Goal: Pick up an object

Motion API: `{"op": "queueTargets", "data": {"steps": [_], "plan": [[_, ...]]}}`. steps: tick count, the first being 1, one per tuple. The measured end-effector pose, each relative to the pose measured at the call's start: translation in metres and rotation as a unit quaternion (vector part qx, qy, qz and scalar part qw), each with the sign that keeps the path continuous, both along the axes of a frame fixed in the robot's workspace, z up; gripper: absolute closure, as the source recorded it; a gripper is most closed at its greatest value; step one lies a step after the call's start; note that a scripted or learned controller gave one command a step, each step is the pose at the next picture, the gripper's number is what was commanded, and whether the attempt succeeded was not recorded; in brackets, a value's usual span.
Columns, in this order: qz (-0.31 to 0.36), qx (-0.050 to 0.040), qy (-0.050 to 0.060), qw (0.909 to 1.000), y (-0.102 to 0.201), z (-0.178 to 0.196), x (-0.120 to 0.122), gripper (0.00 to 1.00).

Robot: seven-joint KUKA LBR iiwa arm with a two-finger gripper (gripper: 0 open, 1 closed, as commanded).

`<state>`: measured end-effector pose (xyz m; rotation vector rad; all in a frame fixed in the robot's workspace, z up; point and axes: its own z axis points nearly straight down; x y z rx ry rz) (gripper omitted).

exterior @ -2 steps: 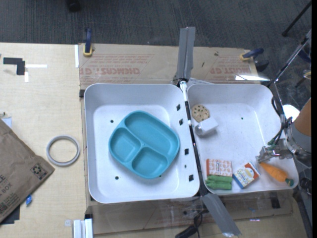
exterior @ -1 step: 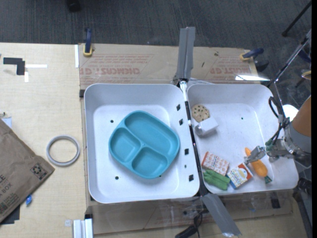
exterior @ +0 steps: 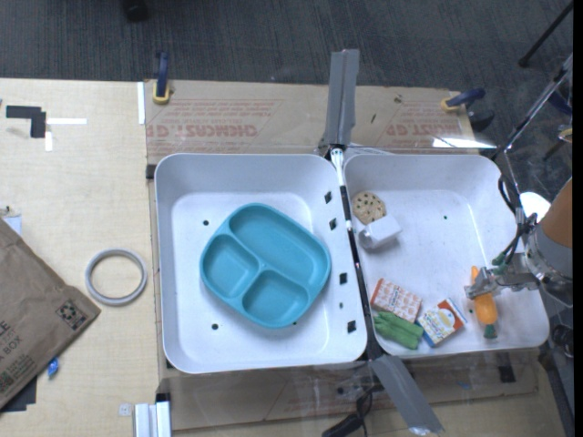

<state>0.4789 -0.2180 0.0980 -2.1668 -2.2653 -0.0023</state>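
I'm hovering my gripper [exterior: 481, 289] beside the orange carrot [exterior: 486, 310]; can't tell my fingers' state, nothing lifted yet.

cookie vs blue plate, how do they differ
The cookie is small, round and tan with dark specks; the blue plate is far larger, rounded-square, with three compartments. The cookie lies in the right bin, the plate in the left bin. Both lie flat.

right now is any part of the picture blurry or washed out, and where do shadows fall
Camera view: the right bin rim glares bright near the arm; the gripper is soft and smeared over the orange item; the blue tray casts a faint shadow in the left bin; text on the packets is unreadable.
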Motion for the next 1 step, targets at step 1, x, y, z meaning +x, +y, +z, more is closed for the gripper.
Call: {"op": "queueTargets", "data": {"steps": [1], "plan": [[-0.081, -0.0033, 0.000, 0.9967, 0.0973, 0.0878, -0.0009, 1.00]]}}
